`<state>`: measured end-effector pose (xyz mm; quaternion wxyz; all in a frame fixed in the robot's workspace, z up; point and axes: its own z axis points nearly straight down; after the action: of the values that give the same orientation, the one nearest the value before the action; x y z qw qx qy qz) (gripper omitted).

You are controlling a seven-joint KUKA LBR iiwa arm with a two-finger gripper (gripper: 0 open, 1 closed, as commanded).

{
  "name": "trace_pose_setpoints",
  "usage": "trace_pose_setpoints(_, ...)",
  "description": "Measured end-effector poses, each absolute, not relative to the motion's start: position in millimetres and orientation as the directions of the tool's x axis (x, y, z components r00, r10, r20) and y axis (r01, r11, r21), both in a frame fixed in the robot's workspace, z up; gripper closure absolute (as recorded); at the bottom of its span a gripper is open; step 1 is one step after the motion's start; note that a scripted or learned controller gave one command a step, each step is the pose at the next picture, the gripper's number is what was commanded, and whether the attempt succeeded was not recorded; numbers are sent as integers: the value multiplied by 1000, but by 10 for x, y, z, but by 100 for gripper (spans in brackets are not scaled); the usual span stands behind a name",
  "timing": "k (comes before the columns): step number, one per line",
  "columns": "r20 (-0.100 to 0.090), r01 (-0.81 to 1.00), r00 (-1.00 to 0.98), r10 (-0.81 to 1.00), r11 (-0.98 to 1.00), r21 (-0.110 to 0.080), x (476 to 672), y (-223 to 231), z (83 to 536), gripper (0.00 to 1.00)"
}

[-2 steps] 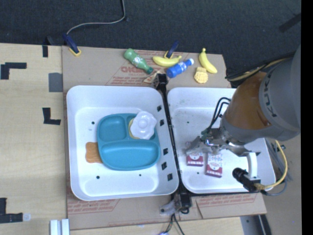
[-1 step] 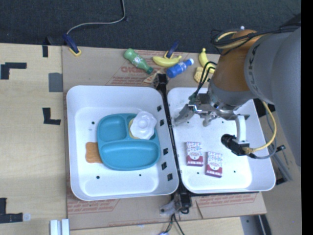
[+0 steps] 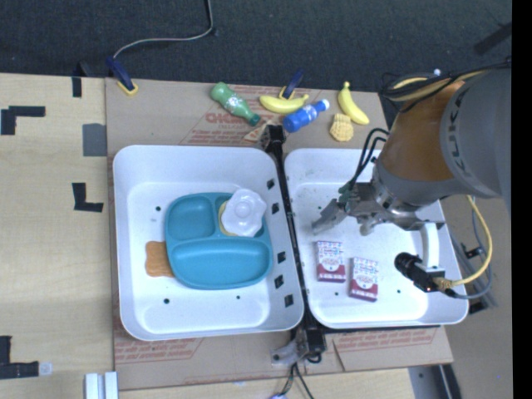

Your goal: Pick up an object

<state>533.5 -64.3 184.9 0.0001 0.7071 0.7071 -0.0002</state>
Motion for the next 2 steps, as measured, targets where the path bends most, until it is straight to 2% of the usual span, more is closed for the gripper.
trace_pose_setpoints(1,0,1000,1,1000,-1,-5,5257,-962,1052,0)
trace_pose_setpoints(2,-2,1000,-1,1000,1,2,6129,-1299,1370,0)
